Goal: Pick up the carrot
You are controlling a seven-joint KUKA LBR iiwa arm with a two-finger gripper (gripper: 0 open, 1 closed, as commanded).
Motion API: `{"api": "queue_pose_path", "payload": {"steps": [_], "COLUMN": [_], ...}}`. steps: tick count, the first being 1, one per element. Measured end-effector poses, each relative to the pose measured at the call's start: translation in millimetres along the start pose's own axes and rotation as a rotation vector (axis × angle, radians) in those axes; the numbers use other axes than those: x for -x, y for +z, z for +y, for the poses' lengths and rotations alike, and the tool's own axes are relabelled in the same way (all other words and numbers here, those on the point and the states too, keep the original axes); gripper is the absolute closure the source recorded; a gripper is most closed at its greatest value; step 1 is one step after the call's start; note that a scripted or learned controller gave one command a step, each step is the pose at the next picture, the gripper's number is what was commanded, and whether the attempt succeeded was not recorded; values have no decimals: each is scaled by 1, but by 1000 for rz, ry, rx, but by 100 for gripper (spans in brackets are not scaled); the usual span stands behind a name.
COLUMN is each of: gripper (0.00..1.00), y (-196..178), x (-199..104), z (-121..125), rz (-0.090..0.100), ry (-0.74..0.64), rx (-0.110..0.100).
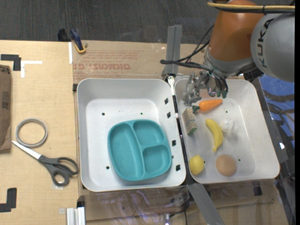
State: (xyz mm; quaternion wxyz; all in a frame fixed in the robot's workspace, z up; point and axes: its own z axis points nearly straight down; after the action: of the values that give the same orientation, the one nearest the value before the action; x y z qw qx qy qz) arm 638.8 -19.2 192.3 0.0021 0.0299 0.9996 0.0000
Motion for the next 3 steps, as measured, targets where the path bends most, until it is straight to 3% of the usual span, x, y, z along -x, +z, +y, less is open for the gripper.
{"api": "queue_pose_path", "payload": {"steps": [1, 2, 3], "gripper": [100, 100, 100], "y": [-6, -27, 0], "x": [-2, -54, -83], "z": [32, 73, 85], "rz": [0, 3, 4], "ry": [140, 154, 323], "rx": [0, 0, -1]}}
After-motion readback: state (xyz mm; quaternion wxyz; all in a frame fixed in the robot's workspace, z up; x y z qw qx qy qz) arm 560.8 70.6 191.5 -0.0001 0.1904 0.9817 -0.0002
